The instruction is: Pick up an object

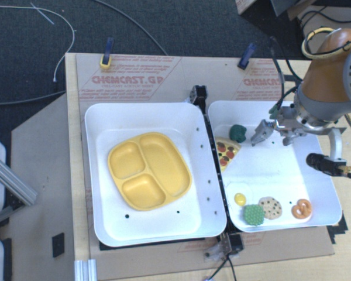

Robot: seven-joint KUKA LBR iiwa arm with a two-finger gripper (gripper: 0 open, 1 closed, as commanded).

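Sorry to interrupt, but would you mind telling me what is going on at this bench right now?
A KUKA arm reaches in from the right, its end effector hovering over the right bin with its fingers apart and nothing between them. It sits close to a dark green piece and a pizza slice toy. Toward the bin's front lie a small yellow piece, a light green piece, a cookie and a pretzel. The left bin holds a yellow divided plate. Nothing has been picked up yet.

Robotics lab: clamped bench board (134, 78), loose cables (58, 16), 2 bins (99, 122).
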